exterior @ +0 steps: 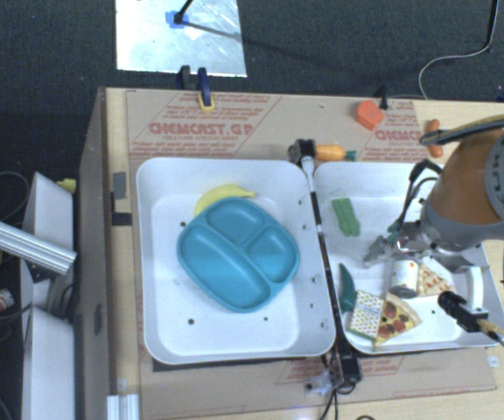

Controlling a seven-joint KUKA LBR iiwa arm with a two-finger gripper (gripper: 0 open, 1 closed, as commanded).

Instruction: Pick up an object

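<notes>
The toy pizza slice [398, 318] at the right bin's [370, 201] five o'clock looks light, stiff and flat (best pinched across its edges), near the gripper [398, 248], whose grip I cannot tell.

On the brown protective sheet [234, 116] that covers my bench, behind the left bin, I read red letters "CHEMCAST GP". The same red print is repeated near the back right corner [401, 134], but there it is partly hidden and I cannot read it completely.
</notes>
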